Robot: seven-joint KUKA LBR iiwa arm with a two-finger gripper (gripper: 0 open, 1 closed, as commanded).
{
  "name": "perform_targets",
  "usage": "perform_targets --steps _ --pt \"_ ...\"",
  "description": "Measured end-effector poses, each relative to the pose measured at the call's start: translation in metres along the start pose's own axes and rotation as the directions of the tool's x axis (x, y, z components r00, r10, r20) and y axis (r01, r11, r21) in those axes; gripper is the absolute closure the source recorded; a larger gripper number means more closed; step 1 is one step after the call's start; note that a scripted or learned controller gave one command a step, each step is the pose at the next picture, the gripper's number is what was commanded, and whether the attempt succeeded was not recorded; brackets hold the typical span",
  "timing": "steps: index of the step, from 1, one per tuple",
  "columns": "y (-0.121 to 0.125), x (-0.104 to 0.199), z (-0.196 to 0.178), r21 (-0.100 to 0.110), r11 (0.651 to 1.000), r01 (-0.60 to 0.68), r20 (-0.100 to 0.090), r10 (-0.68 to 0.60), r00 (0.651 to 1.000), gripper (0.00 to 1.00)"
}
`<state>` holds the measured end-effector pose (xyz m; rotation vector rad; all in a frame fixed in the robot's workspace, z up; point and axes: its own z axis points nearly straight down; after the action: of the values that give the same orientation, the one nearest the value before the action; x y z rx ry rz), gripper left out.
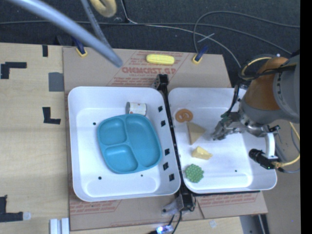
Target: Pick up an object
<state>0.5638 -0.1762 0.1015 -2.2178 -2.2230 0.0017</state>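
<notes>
In the right bin (243, 179) lie a small orange pretzel-like ring (184, 115), a pale cheese wedge (195, 132), a yellow wedge piece (201, 153) and a green bumpy ball (194, 173). My gripper (219, 132) reaches in from the right and hangs low over the bin floor, just right of the pale wedge. Nothing shows between its dark fingers. The orange-banded wrist (263, 94) sits behind it.
The left bin (78, 130) holds a blue divided plate (129, 143) and a small can-like item (136, 108) at its back. A yellow corn cob (160, 59) lies on the cardboard behind the bins. Cables cross the dark back area.
</notes>
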Motion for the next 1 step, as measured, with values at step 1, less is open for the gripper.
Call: perform_targets --steps 1 --pt "-0.0014 0.0063 -0.0611 -0.006 1.000 0.000 0.001 0.000 1.000 1.00"
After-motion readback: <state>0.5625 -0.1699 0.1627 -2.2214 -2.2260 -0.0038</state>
